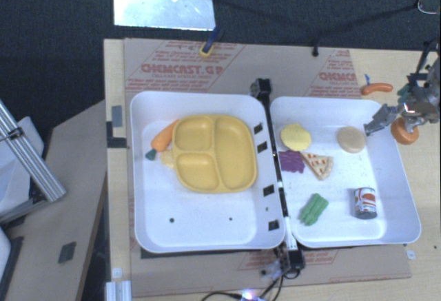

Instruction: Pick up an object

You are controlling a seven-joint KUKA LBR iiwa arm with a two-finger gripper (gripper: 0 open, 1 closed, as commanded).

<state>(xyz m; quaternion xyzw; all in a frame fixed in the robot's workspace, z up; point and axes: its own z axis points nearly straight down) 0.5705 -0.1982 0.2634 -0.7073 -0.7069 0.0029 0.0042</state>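
Note:
The right bin (403, 213) holds a yellow round piece (295, 136), a beige round piece (351, 139), a purple piece (291, 160), a toast-coloured wedge (318, 164), a green piece (313, 209) and a small upright can (364, 202). My gripper (377, 122) reaches in over this bin's upper right edge, just right of the beige piece and slightly above it. I see nothing held in it. The orange band (404, 131) above the wrist sits at the bin's right rim.
The left bin (148, 224) contains a yellow divided tray (211, 152) with a carrot (162, 137) against its left side. A small orange sausage-shaped item (377, 89) lies on the bench behind the right bin. A raised divider (274, 169) separates the bins.

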